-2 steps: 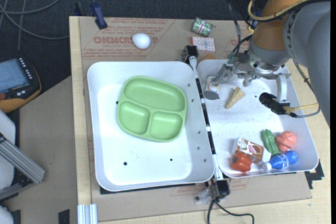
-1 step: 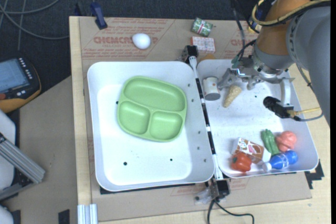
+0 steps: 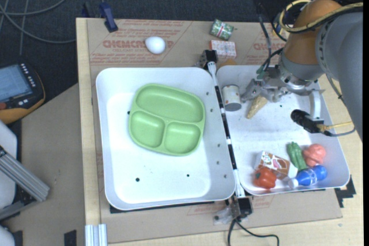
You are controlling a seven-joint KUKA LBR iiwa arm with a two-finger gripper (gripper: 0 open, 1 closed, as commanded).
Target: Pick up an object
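My gripper (image 3: 266,92) hangs over the back left part of the right bin (image 3: 340,141), open, with nothing between its fingers. A tan cone-shaped object (image 3: 256,106) lies just below the fingertips, slightly toward the front. To the left of the gripper, a small grey and white cylinder (image 3: 232,97) rests against the bin's left wall. At the bin's front lie a red and white packet (image 3: 271,168), a green piece (image 3: 296,154), a pink ball (image 3: 315,153) and a blue ball (image 3: 313,175).
The left bin (image 3: 115,141) holds a green divided plate (image 3: 167,119). Behind the bins on the cardboard sit a white egg-like ball (image 3: 154,44), a green can (image 3: 222,29) and a small red-and-white packet (image 3: 223,48). A blue clamp (image 3: 108,16) grips the bench's back left corner.
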